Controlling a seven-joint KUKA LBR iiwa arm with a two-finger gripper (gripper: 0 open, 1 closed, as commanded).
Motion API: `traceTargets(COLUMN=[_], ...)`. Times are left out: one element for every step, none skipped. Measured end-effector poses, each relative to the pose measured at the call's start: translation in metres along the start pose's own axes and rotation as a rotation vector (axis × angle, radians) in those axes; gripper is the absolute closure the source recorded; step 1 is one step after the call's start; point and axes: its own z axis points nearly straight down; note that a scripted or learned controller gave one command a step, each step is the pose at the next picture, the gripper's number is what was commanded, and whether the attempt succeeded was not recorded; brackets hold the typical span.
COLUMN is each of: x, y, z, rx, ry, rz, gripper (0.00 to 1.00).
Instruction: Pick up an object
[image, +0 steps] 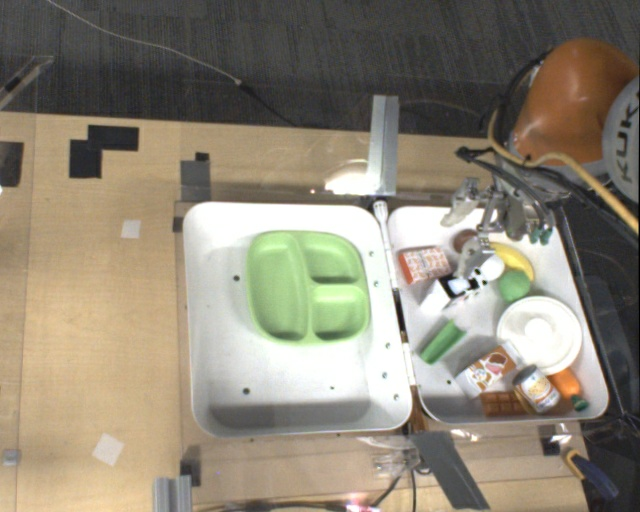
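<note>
Right bin (590, 395): 1 banana (510, 262), 1 plate (540, 335), cartons, all loose for picking. Left bin (205, 330): 1 green tray (305, 285). Gripper (497, 218) above banana; opening cannot be told.

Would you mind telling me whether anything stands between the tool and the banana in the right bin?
Nothing visible does. The tool hangs over the back of the right bin, just above the banana. A black-and-white object lies close on the banana's left, and a green ball sits just in front.
</note>
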Motion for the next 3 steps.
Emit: traceTargets(x=[0.057, 0.069, 0.092], y=[-0.021, -0.066, -0.044], z=[0.106, 0.111, 0.110], rx=[0.000, 0.000, 0.002], ry=[0.002, -0.012, -0.019], rz=[0.050, 0.244, 0.323], gripper=[0.00, 0.00, 0.00])
